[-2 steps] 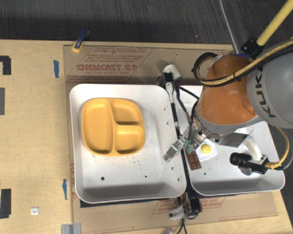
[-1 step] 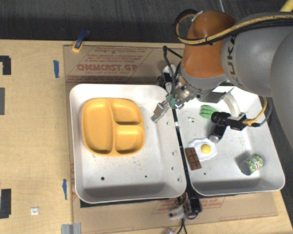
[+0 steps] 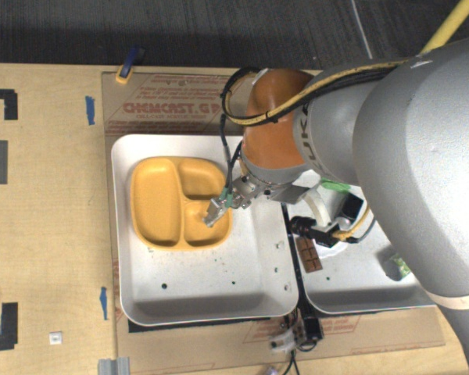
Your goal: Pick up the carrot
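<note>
Metal hand [image 3: 216, 212] over yellow tray [image 3: 158, 201] in left bin [image 3: 211, 287], grip state unclear.

One camera looks steeply down on both bins [image 3: 133, 209].

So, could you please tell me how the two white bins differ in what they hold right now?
The left bin holds a yellow divided tray, with the gripper over the tray's right edge. The right bin holds small mixed items, including a brown bar, and the arm hides much of it. Both are shallow, white and set side by side.
</note>
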You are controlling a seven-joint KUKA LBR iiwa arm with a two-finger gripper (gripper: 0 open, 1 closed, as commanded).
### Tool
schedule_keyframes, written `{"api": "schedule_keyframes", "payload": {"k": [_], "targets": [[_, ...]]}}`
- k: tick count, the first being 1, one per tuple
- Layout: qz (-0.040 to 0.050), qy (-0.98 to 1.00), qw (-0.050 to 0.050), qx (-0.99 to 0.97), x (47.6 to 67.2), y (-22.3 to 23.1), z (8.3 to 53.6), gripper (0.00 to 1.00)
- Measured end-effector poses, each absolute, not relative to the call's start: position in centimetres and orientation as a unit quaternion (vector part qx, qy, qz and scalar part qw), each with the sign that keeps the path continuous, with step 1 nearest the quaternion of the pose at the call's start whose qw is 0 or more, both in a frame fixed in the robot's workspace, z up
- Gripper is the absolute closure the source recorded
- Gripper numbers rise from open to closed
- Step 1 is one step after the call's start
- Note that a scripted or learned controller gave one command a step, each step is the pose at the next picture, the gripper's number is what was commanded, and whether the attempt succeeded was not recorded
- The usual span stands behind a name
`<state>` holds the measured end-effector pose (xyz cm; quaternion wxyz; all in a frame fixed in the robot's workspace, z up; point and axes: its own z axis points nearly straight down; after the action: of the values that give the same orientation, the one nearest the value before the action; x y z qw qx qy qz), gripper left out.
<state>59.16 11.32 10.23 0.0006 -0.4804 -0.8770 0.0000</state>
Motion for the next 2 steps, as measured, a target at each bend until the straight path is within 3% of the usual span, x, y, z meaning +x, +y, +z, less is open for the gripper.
{"api": "schedule_keyframes", "payload": {"k": [1, 2], "targets": [[-0.0001, -0.877, 0.001, -0.481, 59.14, 11.31, 11.10, 1.00], [-0.0010, -0.877, 0.000, -0.481, 59.24, 11.30, 11.27, 0.00]]}}
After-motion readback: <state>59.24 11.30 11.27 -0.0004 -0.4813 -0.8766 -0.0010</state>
